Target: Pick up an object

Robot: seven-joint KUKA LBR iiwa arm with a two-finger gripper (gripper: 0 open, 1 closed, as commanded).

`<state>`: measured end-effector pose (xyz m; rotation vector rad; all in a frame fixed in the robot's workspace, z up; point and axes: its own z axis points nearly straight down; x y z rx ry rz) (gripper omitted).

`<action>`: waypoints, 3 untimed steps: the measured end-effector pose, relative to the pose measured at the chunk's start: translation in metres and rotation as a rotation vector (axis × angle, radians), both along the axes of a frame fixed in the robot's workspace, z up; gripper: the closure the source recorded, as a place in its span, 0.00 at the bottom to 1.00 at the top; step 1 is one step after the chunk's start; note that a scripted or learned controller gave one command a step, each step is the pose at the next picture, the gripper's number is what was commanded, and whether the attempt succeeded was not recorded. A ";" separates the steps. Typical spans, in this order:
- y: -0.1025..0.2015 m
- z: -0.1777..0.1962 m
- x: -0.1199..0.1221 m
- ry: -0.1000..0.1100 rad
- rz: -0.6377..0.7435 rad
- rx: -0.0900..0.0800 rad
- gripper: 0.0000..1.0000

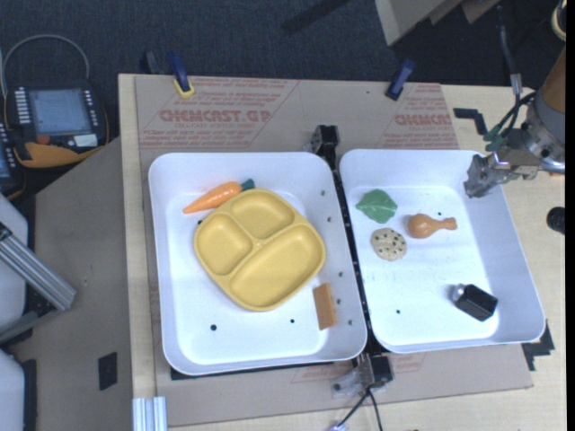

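Observation:
My gripper (479,180) hangs over the right bin's far right edge, with nothing seen between its fingers. In the right bin (503,241) lie a green leaf-shaped piece (376,206), a brown chicken drumstick (429,226), a speckled cookie (388,243) and a small black block (473,302). The left bin (171,268) holds a yellow divided plate (259,249), an orange carrot (212,197) at its far left and a brown wafer-like bar (323,306) at its near right.
The two bins sit side by side on a cardboard-covered bench (269,115). A black clamp (324,137) stands at the far end of the seam between them. A pendant with a screen (54,119) lies off the bench to the left.

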<state>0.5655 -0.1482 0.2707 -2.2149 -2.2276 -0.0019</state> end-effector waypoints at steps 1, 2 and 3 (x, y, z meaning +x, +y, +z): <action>0.055 -0.010 -0.004 0.003 -0.001 0.001 1.00; 0.110 -0.028 0.007 0.004 -0.001 0.001 1.00; 0.160 -0.044 0.010 0.005 -0.001 0.000 1.00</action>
